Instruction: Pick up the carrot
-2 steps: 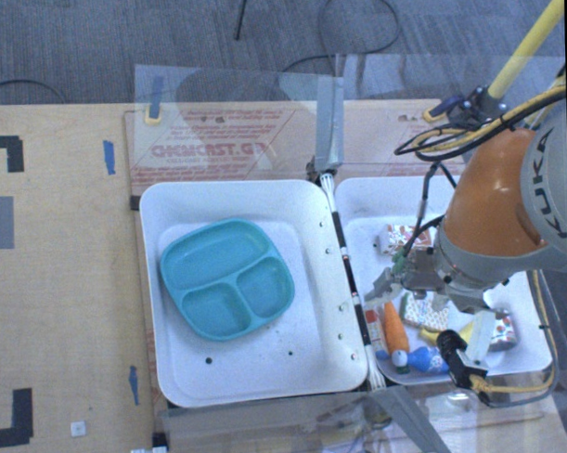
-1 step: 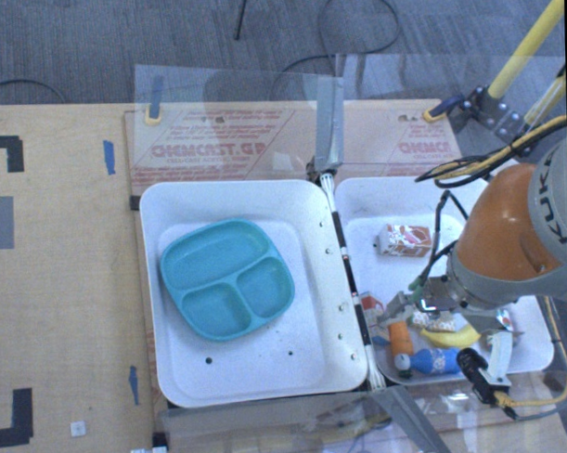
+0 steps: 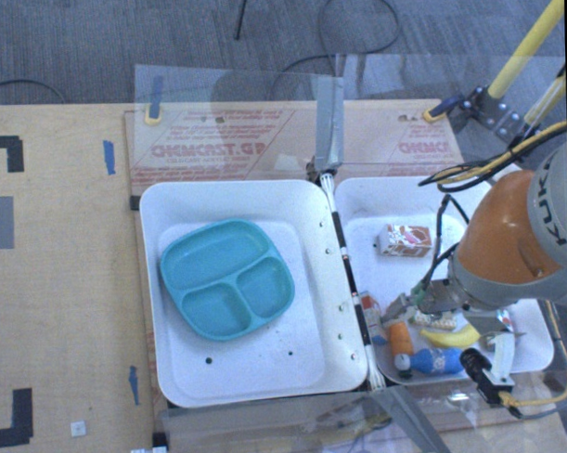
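The carrot [image 3: 400, 341] is a short orange piece lying near the front left corner of the right bin [image 3: 357, 212]. Just right of it lie a yellow banana [image 3: 452, 337] and a blue object [image 3: 436, 360]. My gripper [image 3: 424, 307] hangs low over this cluster, slightly above and to the right of the carrot, with the grey and orange wrist covering most of it. Nothing shows as held.
A brown and white snack packet [image 3: 405, 240] lies at the back of the right bin. The left bin [image 3: 171, 206] holds a teal divided plate [image 3: 227, 279]. A ridge [image 3: 345, 265] separates the two bins. Cables run along the right side.
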`<state>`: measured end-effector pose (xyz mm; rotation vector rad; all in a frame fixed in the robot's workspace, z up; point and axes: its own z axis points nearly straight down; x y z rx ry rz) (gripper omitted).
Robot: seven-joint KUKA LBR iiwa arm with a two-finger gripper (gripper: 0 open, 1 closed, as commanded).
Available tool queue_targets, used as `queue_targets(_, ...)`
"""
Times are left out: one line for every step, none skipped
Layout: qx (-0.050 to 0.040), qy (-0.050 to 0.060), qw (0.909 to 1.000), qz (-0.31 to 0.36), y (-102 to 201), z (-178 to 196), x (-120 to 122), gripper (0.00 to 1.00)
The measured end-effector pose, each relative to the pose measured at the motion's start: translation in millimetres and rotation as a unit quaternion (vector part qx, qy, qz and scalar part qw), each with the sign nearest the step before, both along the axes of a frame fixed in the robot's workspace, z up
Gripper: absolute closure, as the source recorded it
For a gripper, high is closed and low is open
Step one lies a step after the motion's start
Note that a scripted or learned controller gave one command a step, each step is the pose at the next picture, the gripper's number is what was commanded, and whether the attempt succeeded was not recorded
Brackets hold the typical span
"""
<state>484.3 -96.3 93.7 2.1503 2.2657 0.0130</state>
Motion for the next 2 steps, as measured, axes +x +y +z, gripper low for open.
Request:
queue_targets(-0.0021,-0.007,1.0,-0.003,-3.3,13.4,3.5,1.0)
queue_targets(0.003,0.009,0.9999,-0.014,45.4,90.8,54.2,1.0)
